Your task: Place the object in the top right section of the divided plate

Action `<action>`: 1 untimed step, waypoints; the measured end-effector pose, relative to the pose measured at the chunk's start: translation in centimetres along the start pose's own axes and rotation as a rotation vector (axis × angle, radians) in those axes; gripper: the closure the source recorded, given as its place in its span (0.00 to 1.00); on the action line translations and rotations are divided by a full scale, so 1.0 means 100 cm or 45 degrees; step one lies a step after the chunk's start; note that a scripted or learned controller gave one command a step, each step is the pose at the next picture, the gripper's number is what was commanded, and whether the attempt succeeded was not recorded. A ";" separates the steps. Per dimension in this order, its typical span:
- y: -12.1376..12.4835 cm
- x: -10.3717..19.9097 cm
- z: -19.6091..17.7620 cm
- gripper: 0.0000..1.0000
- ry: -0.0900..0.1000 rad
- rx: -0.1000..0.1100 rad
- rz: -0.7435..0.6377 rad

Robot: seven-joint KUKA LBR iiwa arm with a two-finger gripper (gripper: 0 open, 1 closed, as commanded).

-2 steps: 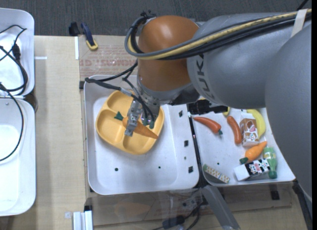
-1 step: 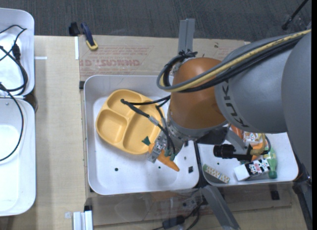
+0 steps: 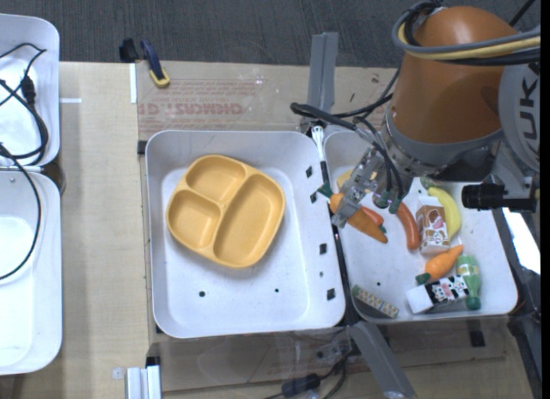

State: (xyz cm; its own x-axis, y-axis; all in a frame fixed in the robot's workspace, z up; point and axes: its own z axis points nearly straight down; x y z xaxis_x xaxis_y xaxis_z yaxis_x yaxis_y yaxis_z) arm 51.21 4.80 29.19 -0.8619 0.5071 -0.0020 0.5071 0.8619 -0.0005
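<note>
I find the grey two-finger gripper (image 3: 354, 204) low over the left edge of the right-hand shallow white bin (image 3: 503, 290), at centre-right of the frame, close to the wall where the two bins meet. A small orange carrot-shaped toy (image 3: 369, 224) lies just beneath the tool and touches it or nearly so; its long axis runs from upper left to lower right. I cannot tell from this slant whether the gripper is released or clenched, nor whether the toy is seized, so I record the grasp as unconfirmed. The yellow three-section plastic plate (image 3: 225, 210) rests in the left-hand white bin (image 3: 168, 303), well apart and to the left of the tool. Its top right section sits nearest the dividing wall. I judge the coming move to be a lift, then a leftward carry over that wall
</note>
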 end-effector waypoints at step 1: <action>0.042 0.035 0.078 1.00 0.004 0.002 0.016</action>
State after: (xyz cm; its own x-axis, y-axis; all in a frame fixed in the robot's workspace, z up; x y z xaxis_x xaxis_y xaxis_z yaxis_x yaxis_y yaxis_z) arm 50.29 10.20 21.34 -0.8553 0.5181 0.0010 0.5181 0.8553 -0.0023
